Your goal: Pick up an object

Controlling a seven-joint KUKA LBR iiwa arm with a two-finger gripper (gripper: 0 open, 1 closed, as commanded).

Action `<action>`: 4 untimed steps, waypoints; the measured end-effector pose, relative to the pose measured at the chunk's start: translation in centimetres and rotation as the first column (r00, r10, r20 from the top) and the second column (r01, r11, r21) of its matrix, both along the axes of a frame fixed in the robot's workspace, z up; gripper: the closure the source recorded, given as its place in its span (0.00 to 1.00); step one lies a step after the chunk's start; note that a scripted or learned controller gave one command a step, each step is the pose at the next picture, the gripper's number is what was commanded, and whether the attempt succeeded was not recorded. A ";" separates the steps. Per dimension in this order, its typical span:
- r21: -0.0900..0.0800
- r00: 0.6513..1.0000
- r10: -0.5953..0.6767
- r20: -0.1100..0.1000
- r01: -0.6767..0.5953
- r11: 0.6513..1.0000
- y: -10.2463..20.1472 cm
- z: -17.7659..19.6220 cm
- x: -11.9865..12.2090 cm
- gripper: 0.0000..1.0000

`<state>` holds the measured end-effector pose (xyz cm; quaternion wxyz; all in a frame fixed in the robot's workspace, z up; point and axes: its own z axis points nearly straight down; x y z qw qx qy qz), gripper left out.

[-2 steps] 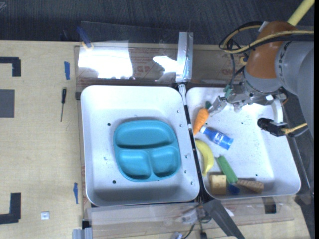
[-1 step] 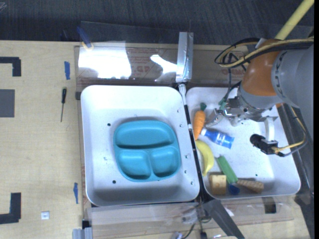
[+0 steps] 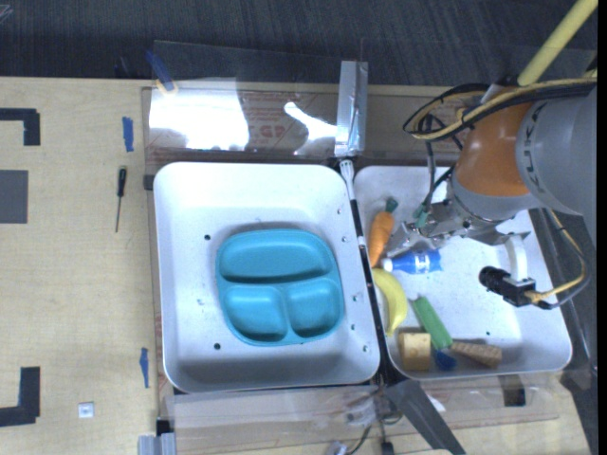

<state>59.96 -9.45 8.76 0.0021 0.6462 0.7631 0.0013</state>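
So our gripper [image 3: 429, 227] is down in the right bin [image 3: 550, 349], hovering over the pile along its left wall: carrot [image 3: 380, 234], blue bottle [image 3: 417, 262], banana [image 3: 392, 297], green stick [image 3: 432, 320]. We honestly can't tell how the fingers are set from this angle. Our worry is that everything is packed touching, so closing could nudge the bottle aside, or it'll pinch two things and drop both.

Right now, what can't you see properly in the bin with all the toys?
- Gripper: the arm's wrist covers it in the camera view, so open or shut is unclear.
- Blue and white object: too blurred to identify.
- Carrot: its top is too small to make out.
- Right bin: the arm hides its upper right part.
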 end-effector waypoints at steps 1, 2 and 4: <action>-0.001 1.000 -0.002 0.007 0.002 1.000 0.0 1.3 0.2 1.00; 0.000 1.000 -0.001 0.006 0.001 1.000 0.0 1.2 0.2 0.00; 0.000 0.998 -0.064 0.002 0.064 0.998 -1.4 0.0 1.1 0.00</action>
